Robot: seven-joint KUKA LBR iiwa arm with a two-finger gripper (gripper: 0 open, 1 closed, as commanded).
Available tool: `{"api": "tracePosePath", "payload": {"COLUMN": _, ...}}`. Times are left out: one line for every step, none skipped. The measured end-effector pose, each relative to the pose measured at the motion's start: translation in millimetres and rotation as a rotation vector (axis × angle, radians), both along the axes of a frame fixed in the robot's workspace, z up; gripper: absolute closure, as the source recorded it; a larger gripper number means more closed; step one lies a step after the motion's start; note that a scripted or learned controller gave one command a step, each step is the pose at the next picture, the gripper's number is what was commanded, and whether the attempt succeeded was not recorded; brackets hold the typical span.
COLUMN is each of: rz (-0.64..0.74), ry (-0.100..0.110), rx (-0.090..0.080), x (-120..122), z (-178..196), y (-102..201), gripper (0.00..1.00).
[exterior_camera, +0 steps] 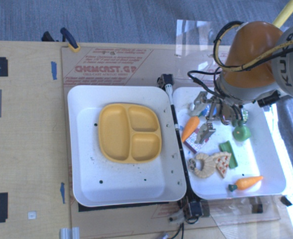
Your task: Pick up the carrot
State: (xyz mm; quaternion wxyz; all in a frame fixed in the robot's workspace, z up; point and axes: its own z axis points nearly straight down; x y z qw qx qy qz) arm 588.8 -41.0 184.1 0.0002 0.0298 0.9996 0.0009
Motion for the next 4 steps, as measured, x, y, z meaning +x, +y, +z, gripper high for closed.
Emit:
{"api": "tracePosePath", "payload": {"rz": -0.211, "ry": -0.008, "rx": -0.002, "x": 17.7, "z": 1.9, "y": -21.4, "gripper": 0.0}}
{"api": "tracePosePath", "payload": {"rz": -0.293, "ry": -0.004, "rx": 0.0, "x": -4.4, "z": 2.0, "y": -16.6, "gripper": 0.0}}
{"api": "tracePosePath", "payload": {"rz": -0.374, "ry": -0.007, "rx": -0.001, "x": 4.8, "z": 1.8, "y": -21.7, "gripper": 0.0}}
{"api": "tracePosePath", "payload": {"rz": -0.402, "ry": -0.007, "rx": 0.0, "x": 6.7, "z": 1.9, "y": -20.0, "gripper": 0.0}}
